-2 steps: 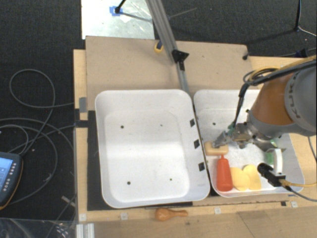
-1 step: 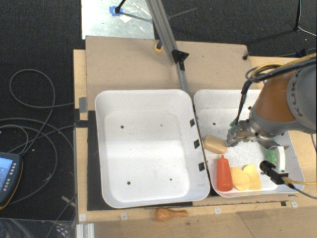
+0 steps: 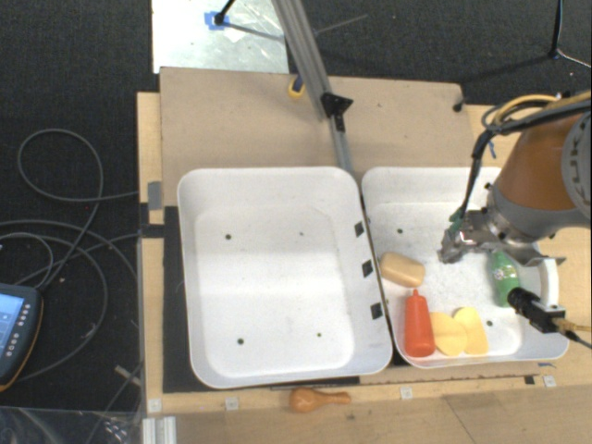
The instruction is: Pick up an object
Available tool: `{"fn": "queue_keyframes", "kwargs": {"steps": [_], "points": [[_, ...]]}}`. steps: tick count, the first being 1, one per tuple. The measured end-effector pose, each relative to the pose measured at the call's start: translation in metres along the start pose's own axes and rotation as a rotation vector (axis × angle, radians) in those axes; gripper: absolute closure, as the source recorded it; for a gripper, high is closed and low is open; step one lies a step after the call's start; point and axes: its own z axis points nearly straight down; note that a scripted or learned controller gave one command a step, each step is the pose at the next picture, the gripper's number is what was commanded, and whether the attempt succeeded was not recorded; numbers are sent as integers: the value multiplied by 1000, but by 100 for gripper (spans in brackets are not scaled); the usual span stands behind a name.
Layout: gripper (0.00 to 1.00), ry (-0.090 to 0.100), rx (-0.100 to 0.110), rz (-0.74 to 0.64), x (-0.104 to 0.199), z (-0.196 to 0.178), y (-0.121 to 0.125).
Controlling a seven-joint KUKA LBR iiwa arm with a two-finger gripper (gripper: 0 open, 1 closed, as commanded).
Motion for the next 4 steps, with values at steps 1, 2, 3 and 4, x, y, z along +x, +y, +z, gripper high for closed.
{"fn": "queue_keyframes", "kwargs": {"steps": [1, 2, 3, 4], "points": [[100, 0, -1, -3, 1, -44, 1], [100, 1, 1, -4, 0, -67, 2], [100, 3, 1, -9, 44, -78, 26], [100, 4, 3, -10, 102, -71, 51]]}}
